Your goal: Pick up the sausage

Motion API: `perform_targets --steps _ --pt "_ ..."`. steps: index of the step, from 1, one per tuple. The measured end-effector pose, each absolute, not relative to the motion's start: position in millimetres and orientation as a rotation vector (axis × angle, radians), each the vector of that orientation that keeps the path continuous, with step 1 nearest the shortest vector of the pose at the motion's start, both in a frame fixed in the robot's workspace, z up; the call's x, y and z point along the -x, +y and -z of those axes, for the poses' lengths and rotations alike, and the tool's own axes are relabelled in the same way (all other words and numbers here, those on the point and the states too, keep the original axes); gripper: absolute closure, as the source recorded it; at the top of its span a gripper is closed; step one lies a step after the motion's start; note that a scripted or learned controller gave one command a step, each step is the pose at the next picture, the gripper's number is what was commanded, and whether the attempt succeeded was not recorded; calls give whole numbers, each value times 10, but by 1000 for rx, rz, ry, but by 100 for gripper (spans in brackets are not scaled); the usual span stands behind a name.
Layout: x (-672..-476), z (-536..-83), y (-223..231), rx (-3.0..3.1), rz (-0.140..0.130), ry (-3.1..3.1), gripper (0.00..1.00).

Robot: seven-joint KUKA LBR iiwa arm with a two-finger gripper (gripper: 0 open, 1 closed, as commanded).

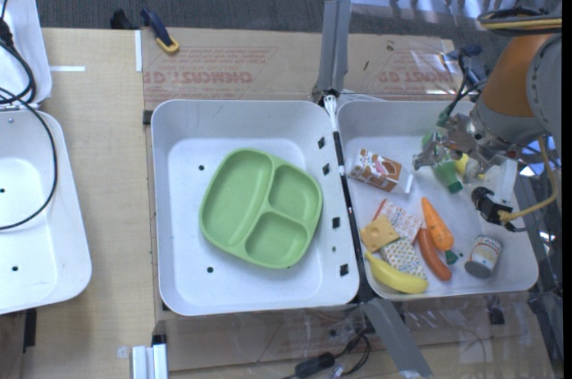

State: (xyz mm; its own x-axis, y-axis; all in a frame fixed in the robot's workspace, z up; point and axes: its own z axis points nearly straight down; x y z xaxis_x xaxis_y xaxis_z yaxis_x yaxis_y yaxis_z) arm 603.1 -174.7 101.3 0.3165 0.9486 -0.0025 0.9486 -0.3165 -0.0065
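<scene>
The worktop point(98, 154) of pale wood spans the frame, with a brown cardboard sheet point(241, 64) lying across its upper middle. Two shallow white bins sit side by side: the left bin point(174, 216) at centre and the right bin point(518, 265) toward the right edge, their walls touching along a clipped seam.

The grey arm point(523, 78) with its orange band enters from the upper right and bends down over the right bin's upper part. In the left bin lies a green divided plate point(261, 207), tilted a little, with three compartments.

The hand point(451, 155) hangs low over the upper right of the right bin, close above a green and yellow item point(450, 174); whether it is open or closed I cannot tell.

Lower in that bin lie a yellow banana point(396, 275) by the bottom wall, a small brown carton point(375, 169) near the seam, and a patterned packet point(399, 236) with a cheese wedge point(379, 234) between them. An orange carrot point(436, 225) lies at a slant in the lower middle, and the sausage point(431, 255), reddish orange, rests just beside it on the left, reaching toward the banana's tip. A small tin can point(483, 256) lies at the lower right, well apart from the hand.
</scene>
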Motion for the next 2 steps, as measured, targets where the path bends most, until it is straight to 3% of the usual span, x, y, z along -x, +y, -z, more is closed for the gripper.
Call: perform_targets --steps 1,2 --pt "-6287 -879 -1290 2674 -10 -1644 0" --pt "-6280 -930 -1291 2670 -21 -1646 100"
